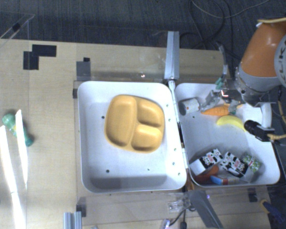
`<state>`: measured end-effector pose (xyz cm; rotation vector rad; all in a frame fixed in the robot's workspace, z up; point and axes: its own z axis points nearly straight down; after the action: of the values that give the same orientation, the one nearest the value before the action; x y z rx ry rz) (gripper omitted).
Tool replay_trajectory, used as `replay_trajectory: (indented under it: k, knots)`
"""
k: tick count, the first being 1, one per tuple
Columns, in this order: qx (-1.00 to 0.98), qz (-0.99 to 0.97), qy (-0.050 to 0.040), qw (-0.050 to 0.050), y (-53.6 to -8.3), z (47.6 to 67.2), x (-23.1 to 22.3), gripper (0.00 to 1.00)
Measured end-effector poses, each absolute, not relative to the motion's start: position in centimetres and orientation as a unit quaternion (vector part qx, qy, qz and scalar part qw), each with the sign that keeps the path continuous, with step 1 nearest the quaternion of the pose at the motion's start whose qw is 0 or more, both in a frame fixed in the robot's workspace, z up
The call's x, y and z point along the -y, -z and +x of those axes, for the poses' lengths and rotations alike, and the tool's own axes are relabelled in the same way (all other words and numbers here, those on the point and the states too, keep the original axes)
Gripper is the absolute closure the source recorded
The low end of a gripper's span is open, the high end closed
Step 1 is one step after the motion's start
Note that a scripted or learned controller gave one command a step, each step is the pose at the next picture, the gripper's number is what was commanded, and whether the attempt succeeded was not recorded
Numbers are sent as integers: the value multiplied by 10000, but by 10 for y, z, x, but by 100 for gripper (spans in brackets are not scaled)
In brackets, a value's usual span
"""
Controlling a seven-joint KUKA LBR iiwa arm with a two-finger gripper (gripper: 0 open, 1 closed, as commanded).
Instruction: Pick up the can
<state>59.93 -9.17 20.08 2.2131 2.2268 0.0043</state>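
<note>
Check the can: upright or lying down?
Lying down. The can rests on its side at the top left of the right bin, its dark round end facing left, beside the gripper.

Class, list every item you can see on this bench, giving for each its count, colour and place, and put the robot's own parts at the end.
white bins: two, white, side by side on the bench.
divided plate: one, yellow, middle of the left bin.
can: one, silver-grey, lying at the right bin's upper left.
carrot: one, orange, right of the can.
banana: one, yellow, just below the carrot.
small packages: a cluster, mixed black, white, green and red, along the right bin's lower edge; exact count unclear.
green object: one, green, far left on the bench.
arm: one, grey and orange, upper right.
gripper: one, above the carrot.
</note>
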Motion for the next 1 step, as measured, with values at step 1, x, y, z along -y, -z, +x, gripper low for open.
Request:
replay_trajectory:
  k: [1]
  knots:
    - [-7145, 6996, -37, 46, -89, 546, 109, 0]
